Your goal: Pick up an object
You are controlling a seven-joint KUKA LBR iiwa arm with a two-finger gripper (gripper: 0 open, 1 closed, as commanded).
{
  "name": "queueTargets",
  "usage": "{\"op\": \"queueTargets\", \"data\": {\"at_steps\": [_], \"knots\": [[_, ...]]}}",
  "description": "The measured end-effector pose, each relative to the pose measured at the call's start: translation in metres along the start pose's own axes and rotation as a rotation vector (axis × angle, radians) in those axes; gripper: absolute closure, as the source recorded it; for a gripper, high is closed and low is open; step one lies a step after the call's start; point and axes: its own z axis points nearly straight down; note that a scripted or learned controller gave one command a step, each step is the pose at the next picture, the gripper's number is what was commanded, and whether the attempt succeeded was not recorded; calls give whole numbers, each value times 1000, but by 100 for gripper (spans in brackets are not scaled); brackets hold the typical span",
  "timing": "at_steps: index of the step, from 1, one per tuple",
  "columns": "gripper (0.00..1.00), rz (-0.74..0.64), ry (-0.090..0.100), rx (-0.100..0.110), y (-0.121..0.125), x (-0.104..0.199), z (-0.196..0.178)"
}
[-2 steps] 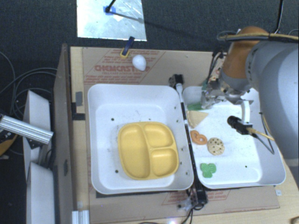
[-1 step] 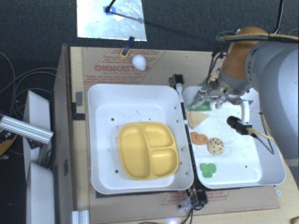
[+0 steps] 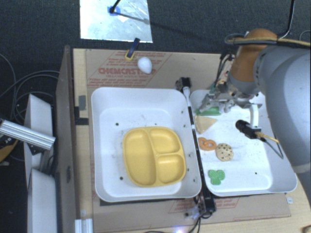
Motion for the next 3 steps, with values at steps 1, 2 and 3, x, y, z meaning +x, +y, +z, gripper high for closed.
{"op": "queueTargets", "data": {"at_steps": [1, 2, 3], "knots": [[0, 1, -4, 0, 0, 7, -1], [0, 5, 0, -5, -16, 9, -1], [100, 2, -1, -11, -14, 9, -14]]}}
